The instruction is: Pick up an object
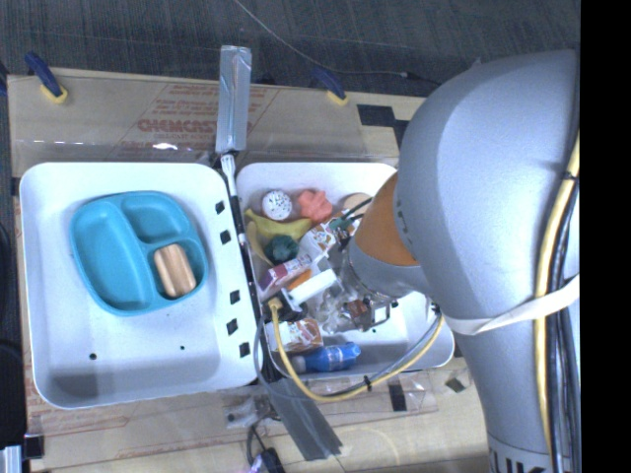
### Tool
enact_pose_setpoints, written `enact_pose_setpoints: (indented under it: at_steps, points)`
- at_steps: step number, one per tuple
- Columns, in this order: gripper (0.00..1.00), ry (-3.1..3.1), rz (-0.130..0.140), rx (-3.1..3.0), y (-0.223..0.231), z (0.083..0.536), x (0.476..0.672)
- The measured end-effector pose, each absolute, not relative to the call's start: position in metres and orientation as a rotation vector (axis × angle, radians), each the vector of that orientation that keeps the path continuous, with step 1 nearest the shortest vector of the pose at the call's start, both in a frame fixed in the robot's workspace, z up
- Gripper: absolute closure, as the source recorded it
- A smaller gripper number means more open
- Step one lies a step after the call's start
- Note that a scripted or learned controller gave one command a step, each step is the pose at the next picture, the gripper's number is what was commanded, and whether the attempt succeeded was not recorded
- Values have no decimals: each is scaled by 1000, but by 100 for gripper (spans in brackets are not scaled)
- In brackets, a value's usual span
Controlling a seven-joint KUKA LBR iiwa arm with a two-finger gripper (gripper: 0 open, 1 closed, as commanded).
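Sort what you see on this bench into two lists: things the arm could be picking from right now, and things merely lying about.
In play, under the gripper in the right bin:
white ball
orange toy
banana
blue bottle

Lying about:
left bin
blue divided plate
tan cylinder in the plate's lower right compartment
blue clamps

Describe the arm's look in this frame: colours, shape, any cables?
The arm is bulky, rounded and smooth grey, with an orange band above the wrist. A yellow cable loops under the tool, and more yellow cable runs along the arm's right side.
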State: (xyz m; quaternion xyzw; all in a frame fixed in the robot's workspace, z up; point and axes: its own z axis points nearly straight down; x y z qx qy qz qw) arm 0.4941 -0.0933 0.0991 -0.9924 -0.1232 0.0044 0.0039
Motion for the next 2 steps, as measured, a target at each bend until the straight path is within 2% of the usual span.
enact_pose_setpoints:
  at_steps: [1, 2]
  points:
    - [100, -734, 2, -3052, -54, 192, 488]
    - [100, -1348, -1, -2838, -110, 291, 536]
